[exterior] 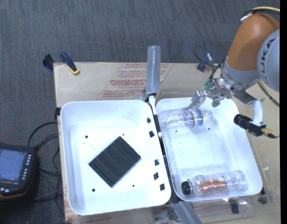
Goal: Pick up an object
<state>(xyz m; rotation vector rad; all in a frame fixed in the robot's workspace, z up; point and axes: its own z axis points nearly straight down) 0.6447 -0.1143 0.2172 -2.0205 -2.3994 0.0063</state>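
A clear plastic bottle (185,119) with a red and blue band lies on its side at the back of the right bin (248,143). My gripper (207,100) hangs just behind and above its right end, over the bin's back rim. Its two fingers stand apart, open, with nothing between them. A second clear bottle (217,183) with a black cap and something orange inside lies along the front wall of the same bin. A black ribbed flat pad (115,161) lies in the middle of the left bin (69,125).
A grey upright post (153,71) stands at the back between the two bins. Blue and yellow clamps (64,63) grip the board's back left corner. A teach pendant (12,169) lies on the floor at the left. Cables run near the arm at the right.
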